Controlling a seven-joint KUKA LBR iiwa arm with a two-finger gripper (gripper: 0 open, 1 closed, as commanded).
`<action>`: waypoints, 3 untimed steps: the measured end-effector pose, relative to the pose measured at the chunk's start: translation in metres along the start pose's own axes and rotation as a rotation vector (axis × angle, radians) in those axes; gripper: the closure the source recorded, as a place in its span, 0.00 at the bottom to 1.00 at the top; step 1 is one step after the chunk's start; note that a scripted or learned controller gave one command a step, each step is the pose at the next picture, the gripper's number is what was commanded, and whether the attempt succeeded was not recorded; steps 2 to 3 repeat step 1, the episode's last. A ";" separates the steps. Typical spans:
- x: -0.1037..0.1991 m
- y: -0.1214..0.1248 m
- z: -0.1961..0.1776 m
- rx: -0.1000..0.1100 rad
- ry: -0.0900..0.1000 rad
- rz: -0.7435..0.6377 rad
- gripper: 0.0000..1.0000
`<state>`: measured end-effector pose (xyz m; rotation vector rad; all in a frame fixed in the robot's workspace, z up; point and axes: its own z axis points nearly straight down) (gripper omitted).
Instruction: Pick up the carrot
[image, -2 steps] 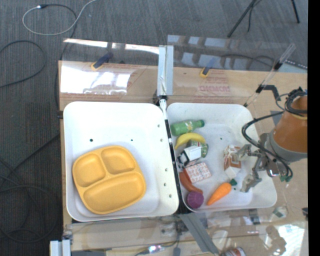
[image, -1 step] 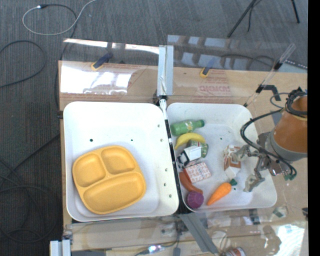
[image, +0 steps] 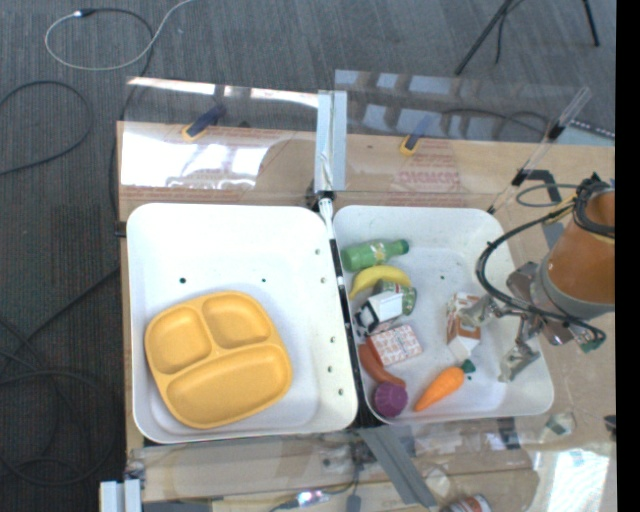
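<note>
The orange carrot (image: 440, 388) with a green stem end lies on the floor of the right bin (image: 440, 235), near its front wall, pointing up and to the right. My gripper (image: 503, 340) hangs over the bin's right side, above and to the right of the carrot and apart from it. Its two fingers (image: 521, 358) stand open with nothing between them. The grey arm with its orange band (image: 590, 262) comes in from the right edge.
The right bin also holds a green bottle (image: 375, 252), a banana (image: 380, 277), a small carton (image: 385, 303), a checkered box (image: 397, 343), a red sausage (image: 382, 367), a purple plum (image: 390, 400) and a brown packet (image: 463, 320) just left of the gripper. A yellow divided plate (image: 218, 355) lies in the left bin (image: 220, 240).
</note>
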<state>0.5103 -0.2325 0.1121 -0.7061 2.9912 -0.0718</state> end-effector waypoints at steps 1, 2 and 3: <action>-0.006 0.004 0.000 0.000 0.006 -0.107 0.00; -0.006 0.004 0.000 0.000 0.006 -0.107 0.00; -0.006 0.004 0.000 0.000 0.006 -0.107 0.00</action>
